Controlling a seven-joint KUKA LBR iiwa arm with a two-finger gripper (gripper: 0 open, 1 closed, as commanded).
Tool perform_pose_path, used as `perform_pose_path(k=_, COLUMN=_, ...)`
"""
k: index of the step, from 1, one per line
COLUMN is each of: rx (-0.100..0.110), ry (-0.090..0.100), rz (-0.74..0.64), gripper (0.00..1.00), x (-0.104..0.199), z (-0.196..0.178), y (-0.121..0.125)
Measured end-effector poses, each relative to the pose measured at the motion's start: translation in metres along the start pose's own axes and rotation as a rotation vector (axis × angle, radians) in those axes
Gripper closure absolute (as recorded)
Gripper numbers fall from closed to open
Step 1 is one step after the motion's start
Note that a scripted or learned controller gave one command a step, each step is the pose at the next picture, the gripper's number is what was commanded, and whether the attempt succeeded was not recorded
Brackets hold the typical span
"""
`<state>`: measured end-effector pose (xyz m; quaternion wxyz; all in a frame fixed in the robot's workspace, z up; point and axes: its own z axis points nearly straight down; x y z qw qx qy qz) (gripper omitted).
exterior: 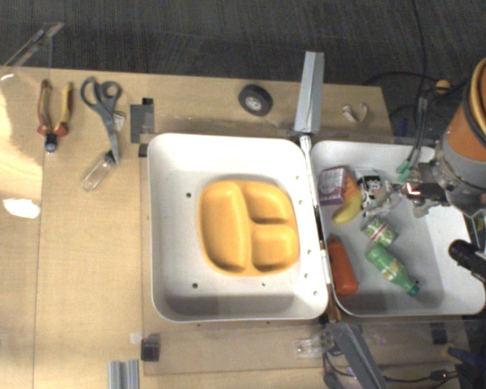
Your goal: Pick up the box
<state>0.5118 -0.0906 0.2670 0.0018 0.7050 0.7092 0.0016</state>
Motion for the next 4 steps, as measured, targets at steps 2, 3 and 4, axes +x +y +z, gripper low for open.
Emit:
perform_pose_path(k=2, rx=-0.002, ry=-0.002, rz=-0.318, gripper=0.00, x=0.000, z=0.169, y=0.134)
perform_pose_path(k=3, rx=-0.018, ry=-0.003, rz=-0.323, gripper=1.00, x=0.003, z=0.151, y=0.140)
perform_pose_path(k=4, rx=-0.009, ry=-0.002, rz=-0.294, gripper=1.00, x=0.085, z=0.078, y=0.160)
